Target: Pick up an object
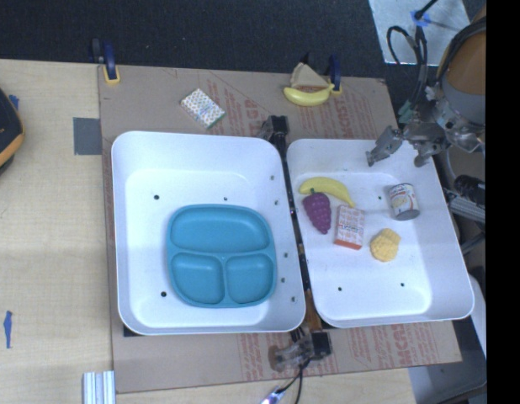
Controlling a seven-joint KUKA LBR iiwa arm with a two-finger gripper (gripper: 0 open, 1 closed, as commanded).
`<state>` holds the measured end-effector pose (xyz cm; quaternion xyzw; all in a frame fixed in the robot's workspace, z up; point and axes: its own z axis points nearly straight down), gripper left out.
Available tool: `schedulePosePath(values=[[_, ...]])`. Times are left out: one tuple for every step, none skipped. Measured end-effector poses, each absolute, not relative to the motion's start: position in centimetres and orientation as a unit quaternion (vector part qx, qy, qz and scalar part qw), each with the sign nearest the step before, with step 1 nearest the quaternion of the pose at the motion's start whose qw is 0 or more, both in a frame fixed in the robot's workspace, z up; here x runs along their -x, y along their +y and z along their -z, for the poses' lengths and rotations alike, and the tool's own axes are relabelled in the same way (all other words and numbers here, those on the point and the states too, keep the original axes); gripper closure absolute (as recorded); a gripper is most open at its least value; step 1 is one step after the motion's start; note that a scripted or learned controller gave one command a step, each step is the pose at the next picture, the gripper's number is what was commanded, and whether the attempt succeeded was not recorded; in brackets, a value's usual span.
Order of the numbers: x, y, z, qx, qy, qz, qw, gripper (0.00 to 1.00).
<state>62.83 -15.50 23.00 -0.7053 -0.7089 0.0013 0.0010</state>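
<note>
We are seeing a blue divided plate (220, 254) sitting alone in the left bin (134, 162). We are finding the pickable things in the right bin (428, 297): banana (327, 187), grape bunch (318, 211), small carton (349, 227), yellow lump (384, 245), can (401, 200). Our end effector (405, 148) is hovering over that bin's far edge, fingers spread, gripping nothing. The can is lying nearest, standing apart, so likely easiest.

On the pale wooden desk (50, 251) lies a brown cardboard sheet (235, 108) clamped at its far edge, carrying two white bins side by side, the left bin (125, 225) and right bin (437, 284), plus a patterned packet (202, 107) and a banana (307, 95).
</note>
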Motion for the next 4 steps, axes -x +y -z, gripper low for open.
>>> schedulePosePath(values=[[-59.4, -18.3, -11.0, 0.704, -0.711, 0.0049, -0.002, 0.0], [-54.4, -16.4, -9.7, 0.706, -0.708, 0.0025, -0.005, 0.0], [-57.9, -11.0, -14.2, 0.705, -0.709, -0.001, 0.001, 0.0], [-53.1, -10.1, -9.1, 0.705, -0.709, -0.0018, 0.002, 0.0]])
